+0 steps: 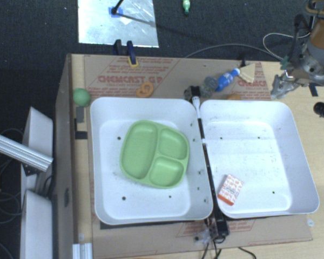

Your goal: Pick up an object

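So far, operator, you have nothing picked up. Your gripper [279,86] hangs at the upper right, just past the far rim of the right bin [291,144], and nothing sits under it or in it. Whether it is released or clenched, you cannot tell from this angle.

Nearest below and to its left, inside that bin near the front wall, lies a small orange-and-white packet [230,189], flat and well apart from the gripper. Further left, across the divider, the left bin [105,144] holds a green divided plate [155,154], lying flat near its middle.

Either could be the object; the packet looks the closer reach, in my judgement. Everything remains: you need to bring the arm over a bin, descend, close on something and lift it clear.
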Available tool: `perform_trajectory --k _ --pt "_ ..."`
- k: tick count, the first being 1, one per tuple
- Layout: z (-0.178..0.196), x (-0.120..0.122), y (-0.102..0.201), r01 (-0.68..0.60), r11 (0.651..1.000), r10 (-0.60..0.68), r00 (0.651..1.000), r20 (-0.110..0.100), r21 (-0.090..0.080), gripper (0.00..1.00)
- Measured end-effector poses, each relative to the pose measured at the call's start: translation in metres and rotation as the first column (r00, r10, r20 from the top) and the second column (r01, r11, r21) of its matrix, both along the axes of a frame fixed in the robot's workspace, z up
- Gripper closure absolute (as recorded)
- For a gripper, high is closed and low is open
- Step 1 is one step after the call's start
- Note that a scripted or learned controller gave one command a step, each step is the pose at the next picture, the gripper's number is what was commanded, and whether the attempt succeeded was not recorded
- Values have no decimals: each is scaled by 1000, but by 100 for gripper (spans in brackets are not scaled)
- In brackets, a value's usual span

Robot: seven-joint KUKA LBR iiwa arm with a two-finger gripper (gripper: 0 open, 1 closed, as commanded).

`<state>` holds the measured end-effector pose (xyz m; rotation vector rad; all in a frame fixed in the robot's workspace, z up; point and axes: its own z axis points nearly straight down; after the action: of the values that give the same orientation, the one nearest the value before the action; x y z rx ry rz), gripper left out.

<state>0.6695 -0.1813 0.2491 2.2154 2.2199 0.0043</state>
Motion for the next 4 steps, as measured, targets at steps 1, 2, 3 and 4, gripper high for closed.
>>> perform_trajectory --k 1,2,3,4 --pt "12 0 -25 0 1000 0 1000 -2 0 100" --pt "-1 -17 -25 0 1000 0 1000 -3 0 100" --pt "10 -8 -25 -2 1000 2 1000 -1 0 100" --pt "17 -9 -25 -2 1000 2 1000 -2 0 100"
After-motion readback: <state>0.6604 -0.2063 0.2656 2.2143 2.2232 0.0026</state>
